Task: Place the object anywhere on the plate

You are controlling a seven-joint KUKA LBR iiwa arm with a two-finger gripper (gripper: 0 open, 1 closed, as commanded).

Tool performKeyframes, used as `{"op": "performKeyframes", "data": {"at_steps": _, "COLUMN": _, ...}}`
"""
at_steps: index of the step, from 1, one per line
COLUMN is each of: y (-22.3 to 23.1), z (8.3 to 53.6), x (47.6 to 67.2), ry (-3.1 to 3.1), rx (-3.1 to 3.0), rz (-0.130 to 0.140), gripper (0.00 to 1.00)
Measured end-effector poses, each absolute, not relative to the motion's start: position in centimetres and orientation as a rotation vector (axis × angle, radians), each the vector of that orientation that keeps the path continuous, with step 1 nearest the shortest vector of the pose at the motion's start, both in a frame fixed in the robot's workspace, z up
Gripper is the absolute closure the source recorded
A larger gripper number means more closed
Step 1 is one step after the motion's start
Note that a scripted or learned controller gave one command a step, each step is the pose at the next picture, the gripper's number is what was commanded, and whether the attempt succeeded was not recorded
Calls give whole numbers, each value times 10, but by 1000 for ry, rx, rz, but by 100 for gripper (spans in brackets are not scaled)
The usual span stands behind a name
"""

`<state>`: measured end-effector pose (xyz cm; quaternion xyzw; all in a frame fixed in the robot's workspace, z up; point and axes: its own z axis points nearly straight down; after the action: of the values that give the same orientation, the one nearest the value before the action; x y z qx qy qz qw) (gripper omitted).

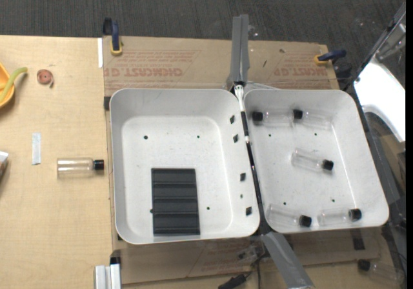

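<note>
Five small clear vials with black caps lie on their sides in the right bin [284,184], all of one kind: glassy tubes, nearly lost against the white floor, their dark caps the plainest mark. Two lie along the far wall, the far-left vial [266,116] and the far-right vial [307,114]. The middle vial [310,161] lies alone at the bin's centre, slanted, with its cap toward the right. Two more lie along the near wall, the near-left vial [292,219] and the near-right vial [337,217]. All five are apart from one another.

The plate [174,202], black, rectangular and ribbed, lies flat in the left bin [174,129] against its near wall. Nothing rests on it.

On the desk [64,229] left of the bins lies a sixth vial [77,166], larger, with its cap toward the bins.
</note>
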<state>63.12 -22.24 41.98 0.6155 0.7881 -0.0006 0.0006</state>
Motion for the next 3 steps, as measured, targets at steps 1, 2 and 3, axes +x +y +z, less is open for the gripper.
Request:
{"op": "performKeyframes", "data": {"at_steps": 1, "y": -159, "z": 418, "x": 660, "ry": 2124, "rx": 2315, "rz": -4, "gripper": 0}}
{"op": "performKeyframes", "data": {"at_steps": 2, "y": -220, "z": 441, "x": 659, "ry": 2088, "rx": 2347, "rz": -4, "gripper": 0}}
{"op": "performKeyframes", "data": {"at_steps": 3, "y": -144, "z": 440, "x": 659, "ry": 1767, "rx": 2600, "rz": -7, "gripper": 0}}
